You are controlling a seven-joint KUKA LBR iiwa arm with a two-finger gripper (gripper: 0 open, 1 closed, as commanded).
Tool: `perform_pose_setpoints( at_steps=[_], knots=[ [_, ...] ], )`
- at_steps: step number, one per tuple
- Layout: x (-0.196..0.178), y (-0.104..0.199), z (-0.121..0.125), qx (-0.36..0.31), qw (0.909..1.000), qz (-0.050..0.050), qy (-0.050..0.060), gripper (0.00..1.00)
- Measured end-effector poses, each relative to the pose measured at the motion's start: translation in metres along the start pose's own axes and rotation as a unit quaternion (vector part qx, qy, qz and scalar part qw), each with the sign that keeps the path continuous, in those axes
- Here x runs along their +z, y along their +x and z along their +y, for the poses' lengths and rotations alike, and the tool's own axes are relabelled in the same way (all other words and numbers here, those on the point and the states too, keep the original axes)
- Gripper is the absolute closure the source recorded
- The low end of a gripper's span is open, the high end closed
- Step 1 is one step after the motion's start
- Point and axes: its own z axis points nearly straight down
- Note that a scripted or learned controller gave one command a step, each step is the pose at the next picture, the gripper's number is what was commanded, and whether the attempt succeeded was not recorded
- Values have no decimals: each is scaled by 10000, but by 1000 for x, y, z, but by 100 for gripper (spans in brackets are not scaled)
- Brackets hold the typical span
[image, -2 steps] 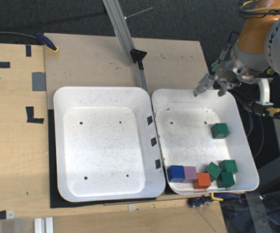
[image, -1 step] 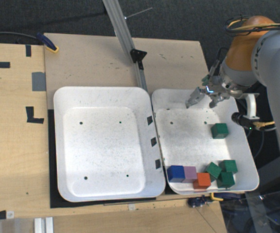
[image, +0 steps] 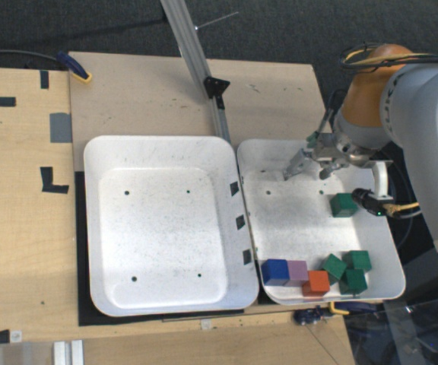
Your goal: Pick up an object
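Observation:
My gripper [image: 306,173] hangs over the far part of the right bin [image: 280,219], its two fingers spread open with nothing between them. A lone green block [image: 343,204] lies in that bin, just right of and nearer than the gripper, apart from it. Along the bin's near edge sit a blue block [image: 275,271], a purple block [image: 298,271], an orange block [image: 318,281] and three more green blocks [image: 353,280] in a cluster.
The left bin [image: 158,226] lies beside the right one. A slanted metal bar [image: 192,48] runs down to the bins' shared far corner. The arm's grey and orange body [image: 386,97] stands at the right.

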Motion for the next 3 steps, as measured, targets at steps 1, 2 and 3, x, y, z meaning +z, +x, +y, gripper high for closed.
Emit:
perform_pose_setpoints(
  at_steps=[1,2,3],
  knots=[
    [-13,1,2,-11,10000,1,-26,100],
    [-72,10,6,-8,10000,3,-59,100],
    [-125,11,7,-4,10000,1,-59,100]
  ],
)
